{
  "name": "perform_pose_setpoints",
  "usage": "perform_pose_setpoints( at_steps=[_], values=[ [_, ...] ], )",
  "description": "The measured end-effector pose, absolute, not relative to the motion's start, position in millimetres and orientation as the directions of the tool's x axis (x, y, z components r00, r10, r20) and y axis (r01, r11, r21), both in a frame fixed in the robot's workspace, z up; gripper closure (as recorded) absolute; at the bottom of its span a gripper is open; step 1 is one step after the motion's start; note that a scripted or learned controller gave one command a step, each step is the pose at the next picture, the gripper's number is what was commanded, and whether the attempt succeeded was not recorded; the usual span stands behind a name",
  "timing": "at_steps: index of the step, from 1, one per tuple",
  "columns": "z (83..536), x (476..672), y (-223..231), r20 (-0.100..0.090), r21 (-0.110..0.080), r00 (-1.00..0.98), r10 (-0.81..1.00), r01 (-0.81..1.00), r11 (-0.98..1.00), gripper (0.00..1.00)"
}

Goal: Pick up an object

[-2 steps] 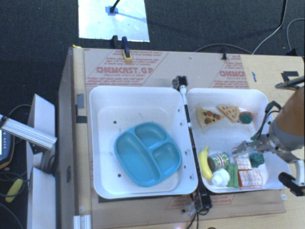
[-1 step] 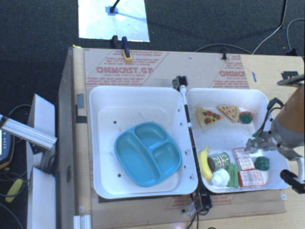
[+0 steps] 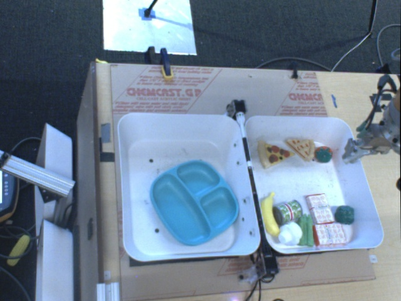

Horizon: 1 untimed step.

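Blue divided plate (image 3: 194, 200) nearest, in left bin (image 3: 135, 137): rigid, slick, awkward to pinch. Right bin (image 3: 360, 187) crowded: banana (image 3: 269, 213), can (image 3: 288, 211), cartons (image 3: 322, 215), pizza slices (image 3: 276, 153); light, small, probably plastic; take banana across middle. Tool (image 3: 354, 150) above right bin's far rim, fingers apart, empty. Desk (image 3: 207, 89) cardboard-covered, roomy.

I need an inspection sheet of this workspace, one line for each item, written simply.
Surface: brown board bench bearing two shallow white bins, left bin and right bin.
Job's things: in right bin, two toy pizza slices, yellow toy banana, small can, red-and-white cartons, dark green toy broccoli.
Clutter: blue divided plastic tray in left bin.
Grippers: grey two-finger gripper over right bin's right edge, holding nothing seen.
Cables: thin cables behind bench.
Surroundings: dark carpet, shiny floor sheet.
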State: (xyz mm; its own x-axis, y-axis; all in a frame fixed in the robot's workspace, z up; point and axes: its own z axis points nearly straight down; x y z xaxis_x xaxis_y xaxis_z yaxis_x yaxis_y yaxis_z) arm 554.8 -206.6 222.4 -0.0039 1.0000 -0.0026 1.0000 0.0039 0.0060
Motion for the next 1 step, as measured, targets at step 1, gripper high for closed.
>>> perform_pose_setpoints(
  at_steps=[1],
  values=[
    [241.5,624.8,-182.8,0.000,0.004,-0.005,1.000,1.000,0.005,1.00]
  ],
)
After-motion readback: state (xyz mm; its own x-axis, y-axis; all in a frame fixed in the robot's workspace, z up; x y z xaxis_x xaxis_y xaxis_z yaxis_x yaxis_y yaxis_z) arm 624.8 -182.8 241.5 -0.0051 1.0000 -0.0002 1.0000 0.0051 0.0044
